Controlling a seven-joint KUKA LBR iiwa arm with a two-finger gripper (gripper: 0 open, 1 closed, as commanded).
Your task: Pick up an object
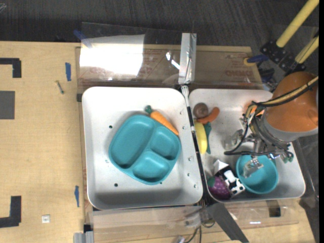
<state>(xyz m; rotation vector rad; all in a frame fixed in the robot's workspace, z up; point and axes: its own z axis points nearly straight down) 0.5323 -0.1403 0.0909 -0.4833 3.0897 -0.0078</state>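
Observation:
My gripper [253,162] hangs low over the right bin [228,103], right above a teal bowl [259,178] in its front right corner. The wrist and cables hide the fingertips. Left of the bowl lie a black and white toy [230,179] and purple grapes [219,187]. A yellow banana [202,137] lies along the bin's left wall. Behind it sit a brown round piece [200,109] and an orange sausage-like toy [210,116].
The left bin [101,110] holds a teal divided plate [146,148] with an orange carrot [163,120] at its back edge. A clear plastic sheet and a metal divider [187,57] stand behind the bins. Yellow poles [298,16] rise at the top right.

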